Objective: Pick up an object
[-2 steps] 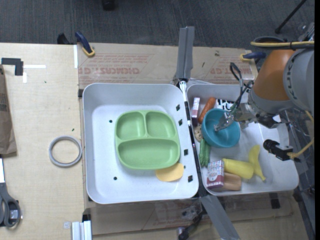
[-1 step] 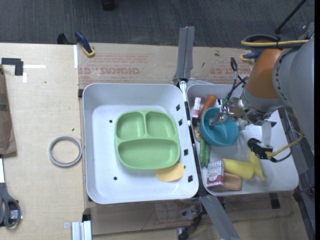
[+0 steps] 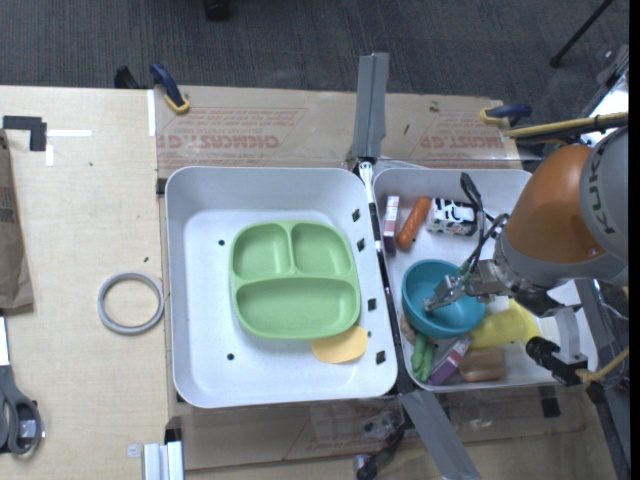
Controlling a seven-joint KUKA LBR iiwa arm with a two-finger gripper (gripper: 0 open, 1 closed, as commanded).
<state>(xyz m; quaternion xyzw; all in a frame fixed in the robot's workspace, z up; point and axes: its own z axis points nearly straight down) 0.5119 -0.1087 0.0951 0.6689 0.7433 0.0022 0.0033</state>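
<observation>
Right bin: fingers over blue bowl.

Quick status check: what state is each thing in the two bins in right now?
Green divided plate: flat, upright, in left bin.
Yellow disc: flat, partly under the plate's edge.
Blue bowl: upright, in right bin.
Carrot: lying down.
Gripper: over the bowl.

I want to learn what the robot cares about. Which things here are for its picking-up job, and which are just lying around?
For the job: gripper, blue bowl under it, carrot, yellow toy, all in the right bin.

Just lying about: green divided plate in the left bin, tape ring, scissors, blue clamp.
</observation>
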